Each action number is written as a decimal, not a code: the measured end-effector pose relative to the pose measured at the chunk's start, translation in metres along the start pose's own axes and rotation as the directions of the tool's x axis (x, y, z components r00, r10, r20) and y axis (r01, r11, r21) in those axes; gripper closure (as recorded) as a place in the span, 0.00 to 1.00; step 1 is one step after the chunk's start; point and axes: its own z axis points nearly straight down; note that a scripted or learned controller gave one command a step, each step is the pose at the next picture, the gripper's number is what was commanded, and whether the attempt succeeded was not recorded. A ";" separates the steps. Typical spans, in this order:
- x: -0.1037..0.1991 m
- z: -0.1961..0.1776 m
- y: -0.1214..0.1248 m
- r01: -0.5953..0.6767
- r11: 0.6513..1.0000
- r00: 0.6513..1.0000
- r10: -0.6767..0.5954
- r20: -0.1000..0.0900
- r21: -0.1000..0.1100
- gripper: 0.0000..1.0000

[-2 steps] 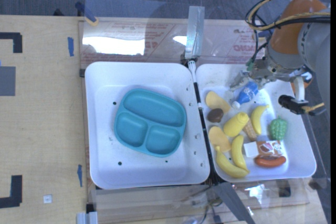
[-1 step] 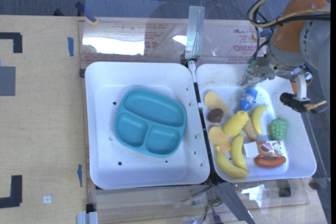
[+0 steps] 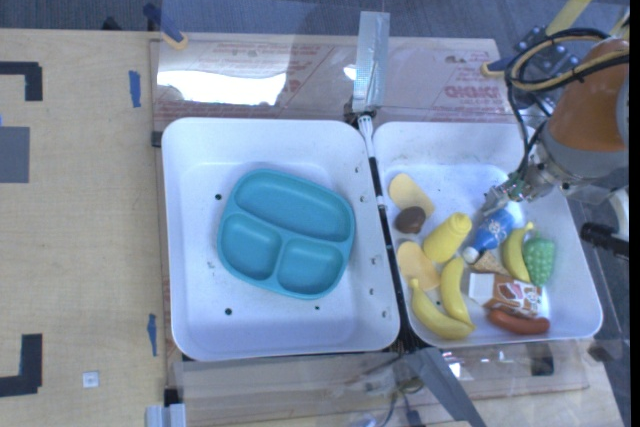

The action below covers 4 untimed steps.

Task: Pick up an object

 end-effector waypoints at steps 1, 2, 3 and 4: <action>0.054 -0.130 -0.030 -0.227 0.974 0.974 0.227 0.001 -0.009 1.00; 0.108 -0.050 -0.059 -0.153 0.988 0.988 0.153 -0.005 0.008 1.00; 0.104 -0.099 0.046 -0.286 0.958 0.958 0.286 -0.002 -0.002 1.00; 0.103 -0.098 0.044 -0.288 0.958 0.958 0.288 -0.002 0.002 0.00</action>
